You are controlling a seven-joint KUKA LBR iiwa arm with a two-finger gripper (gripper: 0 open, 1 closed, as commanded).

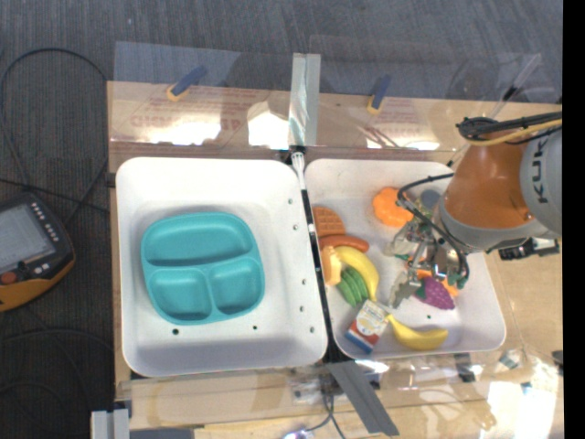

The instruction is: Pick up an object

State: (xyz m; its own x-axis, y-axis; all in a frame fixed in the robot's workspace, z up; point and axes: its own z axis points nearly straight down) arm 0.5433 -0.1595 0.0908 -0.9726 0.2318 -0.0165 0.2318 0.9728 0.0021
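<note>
One thing sits closest to me right now and that's the purple grapes [436, 293], lying in the right bin [340, 183] toward its near right part, touching or just about touching the lower side of my gripper [426, 265]. So the pick I'd bet on is those grapes: they lie just below and a hair to the right of my gripper in the camera view, basically under it. The bunch looks stubby, its long axis running roughly left to right, so no real need to fuss over wrist angle I think.

Next out, a yellow banana [419, 334] lies just beyond the grapes toward the near rim, long axis left-right too, and a small carton [365, 326] is touching its left end. Further left there's a cluster by the divider: another banana [355, 265], a green pepper thing [355, 284], a sausage [345, 242] and what looks like a waffle [327, 219]. An orange blob [391, 206] sits up behind my gripper, near it.

Honestly I can't tell how wide my gripper stands, there's cables and clutter all round it, and I can't say anything's between it.

The left bin [137, 190] holds a teal divided tray [201, 265], well apart from me. My grey-and-orange arm [489, 190] comes in from the right over the bench [210, 117].
</note>
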